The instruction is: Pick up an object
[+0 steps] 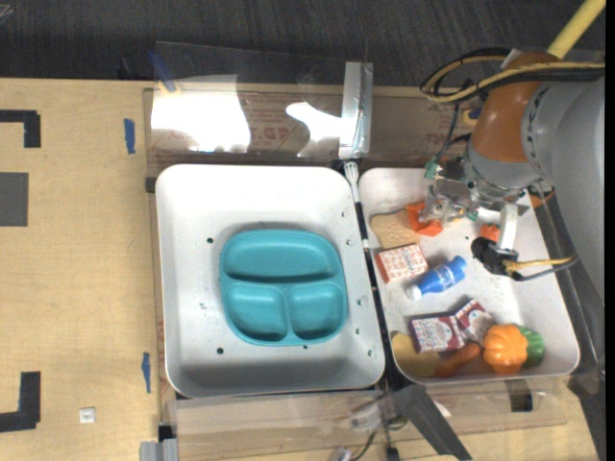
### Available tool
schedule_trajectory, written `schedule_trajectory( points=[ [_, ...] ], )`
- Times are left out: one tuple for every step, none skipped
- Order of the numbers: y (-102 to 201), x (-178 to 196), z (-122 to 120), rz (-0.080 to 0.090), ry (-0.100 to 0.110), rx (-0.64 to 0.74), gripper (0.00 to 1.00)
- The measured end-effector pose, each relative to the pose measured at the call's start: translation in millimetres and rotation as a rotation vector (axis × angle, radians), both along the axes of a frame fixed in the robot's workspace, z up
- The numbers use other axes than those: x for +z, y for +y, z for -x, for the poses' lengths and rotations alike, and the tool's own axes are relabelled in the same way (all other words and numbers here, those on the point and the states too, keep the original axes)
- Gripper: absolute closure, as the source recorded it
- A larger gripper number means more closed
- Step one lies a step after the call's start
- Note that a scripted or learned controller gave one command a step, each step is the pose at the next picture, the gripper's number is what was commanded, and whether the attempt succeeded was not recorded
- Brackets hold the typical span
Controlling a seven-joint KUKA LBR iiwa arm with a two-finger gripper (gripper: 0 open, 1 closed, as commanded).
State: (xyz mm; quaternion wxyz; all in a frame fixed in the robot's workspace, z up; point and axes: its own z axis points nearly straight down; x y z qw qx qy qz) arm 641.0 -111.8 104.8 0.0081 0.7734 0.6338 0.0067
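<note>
My gripper (446,203) hangs low over the far end of the right bin (557,327), under the arm's orange band. Right below it, at its left side, lies a small orange object (422,219), partly covered by the gripper. I cannot see whether they touch. A tan bread slice (387,227) lies just left of that. Nearer the front are a red and white carton (401,261), a blue bottle (440,277), a purple and red packet (446,329), an orange pumpkin (506,347) and a brown sausage (459,358).
The left bin (183,257) holds a teal divided plate (283,283). A clear sheet and a metal upright (356,109) stand behind the bins. A black cable (509,265) loops off the arm over the right bin. Tan bench lies to the left.
</note>
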Motion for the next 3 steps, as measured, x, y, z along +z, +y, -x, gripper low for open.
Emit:
schedule_trajectory(
  points=[
    [15.6, -14.3, -23.4, -0.004, 0.037, 0.056, 1.00],
    [16.1, -2.7, -24.6, -0.003, 0.034, 0.057, 1.00],
    [50.6, 84.7, -28.0, 0.000, 0.011, 0.223, 1.00]
  ],
)
